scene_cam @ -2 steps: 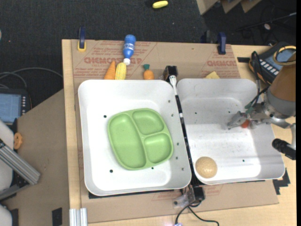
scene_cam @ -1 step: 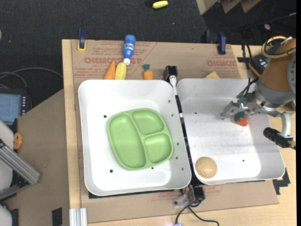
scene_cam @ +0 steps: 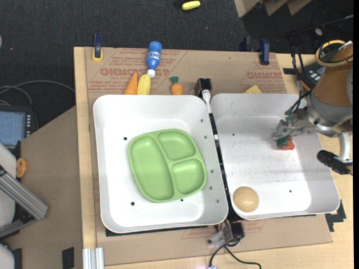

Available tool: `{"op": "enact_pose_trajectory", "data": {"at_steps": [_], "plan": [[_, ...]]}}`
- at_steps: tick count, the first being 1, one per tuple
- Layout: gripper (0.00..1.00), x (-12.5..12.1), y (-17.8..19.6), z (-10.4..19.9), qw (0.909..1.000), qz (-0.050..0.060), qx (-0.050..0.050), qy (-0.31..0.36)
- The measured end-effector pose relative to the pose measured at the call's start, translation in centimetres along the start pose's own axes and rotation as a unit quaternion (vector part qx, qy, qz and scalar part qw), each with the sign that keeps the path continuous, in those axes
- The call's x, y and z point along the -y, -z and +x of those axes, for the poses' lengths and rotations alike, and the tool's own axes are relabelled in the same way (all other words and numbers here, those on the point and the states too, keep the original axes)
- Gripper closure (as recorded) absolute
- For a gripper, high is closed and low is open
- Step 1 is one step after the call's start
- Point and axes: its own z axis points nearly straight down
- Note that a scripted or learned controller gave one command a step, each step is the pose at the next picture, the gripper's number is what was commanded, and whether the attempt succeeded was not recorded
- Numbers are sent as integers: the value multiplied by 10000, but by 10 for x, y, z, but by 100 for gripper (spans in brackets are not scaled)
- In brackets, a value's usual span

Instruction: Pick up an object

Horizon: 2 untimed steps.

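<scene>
My gripper hangs low over the upper right part of the right bin, reaching in from the right under the grey and orange arm. A small red and green object, maybe a toy strawberry, lies on the bin floor right at the gripper's tip. Whether the gripper touches it is unclear. A round tan ball-like object rests in the near left corner of the same bin. The left bin holds a green divided plate.
Behind the bins, on the cardboard, lie a blue and white bottle, a toy corn cob, an orange carrot and a smaller carrot. A black clamp sits where the bins meet.
</scene>
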Motion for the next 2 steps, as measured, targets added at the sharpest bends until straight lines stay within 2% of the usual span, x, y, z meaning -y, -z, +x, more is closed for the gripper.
{"op": "enact_pose_trajectory", "data": {"at_steps": [1,2], "plan": [[100,34,-4,108,10000,60,-53,34],[100,-18,131,160,10000,-67,-20,34]]}}
